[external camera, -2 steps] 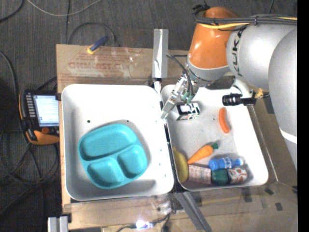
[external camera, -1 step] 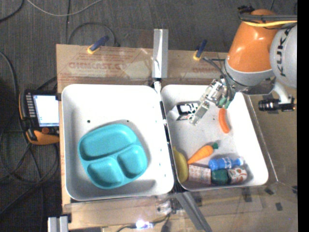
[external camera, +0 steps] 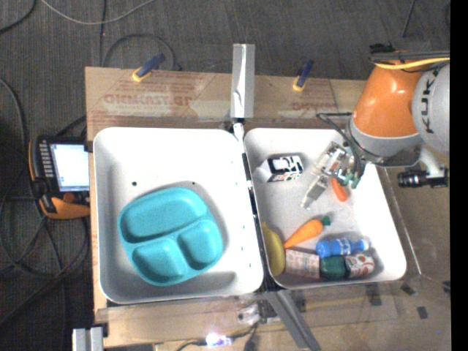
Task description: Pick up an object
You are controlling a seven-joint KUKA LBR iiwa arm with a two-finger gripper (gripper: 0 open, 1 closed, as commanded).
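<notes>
My gripper (external camera: 324, 185) hangs over the upper right part of the right bin (external camera: 380, 196), below the arm's orange band. A small orange piece (external camera: 340, 190) lies right beside the gripper, touching or nearly touching it; I cannot tell whether it is held. A black-and-white small box (external camera: 285, 167) lies to the gripper's left. An orange carrot (external camera: 306, 230) with a green tip lies below the gripper. Along the bin's front edge sit a yellow fruit (external camera: 274, 248), a blue bottle (external camera: 342, 246), a dark green object (external camera: 333, 269) and a red-and-white can (external camera: 360, 264).
The left bin (external camera: 110, 159) holds a teal divided plate (external camera: 170, 234). A metal post (external camera: 242, 79) stands behind the wall between the two bins. A handheld screen device (external camera: 62, 170) sits left of the bench.
</notes>
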